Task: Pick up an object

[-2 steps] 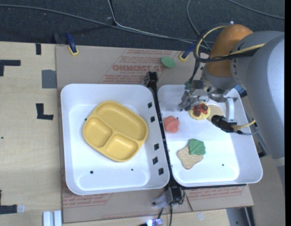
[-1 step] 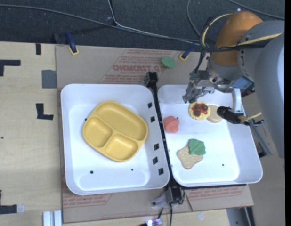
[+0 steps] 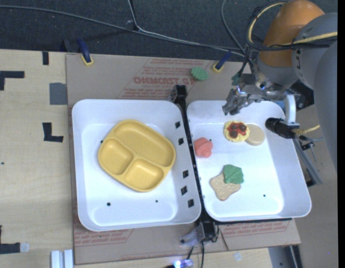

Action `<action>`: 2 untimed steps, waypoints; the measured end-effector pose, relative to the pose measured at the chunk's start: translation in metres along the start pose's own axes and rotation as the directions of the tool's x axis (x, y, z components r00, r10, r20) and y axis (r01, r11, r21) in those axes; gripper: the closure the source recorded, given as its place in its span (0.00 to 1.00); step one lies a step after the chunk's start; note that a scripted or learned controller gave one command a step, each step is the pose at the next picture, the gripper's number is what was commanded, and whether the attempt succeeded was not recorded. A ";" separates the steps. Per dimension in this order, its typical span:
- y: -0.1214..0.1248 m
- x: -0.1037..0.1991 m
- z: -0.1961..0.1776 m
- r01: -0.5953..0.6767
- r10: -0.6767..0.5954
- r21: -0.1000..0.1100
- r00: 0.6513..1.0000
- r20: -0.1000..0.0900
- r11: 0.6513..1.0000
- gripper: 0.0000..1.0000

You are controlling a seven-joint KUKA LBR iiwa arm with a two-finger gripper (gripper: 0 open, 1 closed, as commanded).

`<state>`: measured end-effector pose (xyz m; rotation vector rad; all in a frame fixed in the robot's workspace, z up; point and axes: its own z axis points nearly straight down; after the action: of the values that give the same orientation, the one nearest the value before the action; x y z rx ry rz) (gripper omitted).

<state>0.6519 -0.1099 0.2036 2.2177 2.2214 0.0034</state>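
The right bin (image 3: 273,202) holds several small toy foods. A yellow round piece with red dots (image 3: 236,131) lies at its back, touching a beige disc (image 3: 255,135). A pink piece (image 3: 203,147) rests near the bin's left wall. A green leaf-shaped piece (image 3: 233,173) overlaps a tan cookie-like piece (image 3: 223,187) toward the front. My gripper (image 3: 234,105) hangs over the back of the right bin, just behind the yellow piece, and nothing shows between its fingers.
The left bin (image 3: 86,205) carries a yellow divided tray (image 3: 136,155). A small green object (image 3: 199,73) lies on the cardboard behind the bins. Clamps sit at the cardboard's back edge, and cables run overhead.
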 end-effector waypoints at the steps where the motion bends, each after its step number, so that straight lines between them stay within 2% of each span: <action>1: -0.004 0.002 -0.044 0.000 0.000 0.001 1.000 0.000 1.000 1.00; 2: -0.003 0.002 -0.085 0.000 0.000 0.000 1.000 0.000 1.000 1.00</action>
<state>0.6489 -0.1077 0.2885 2.2176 2.2209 0.0032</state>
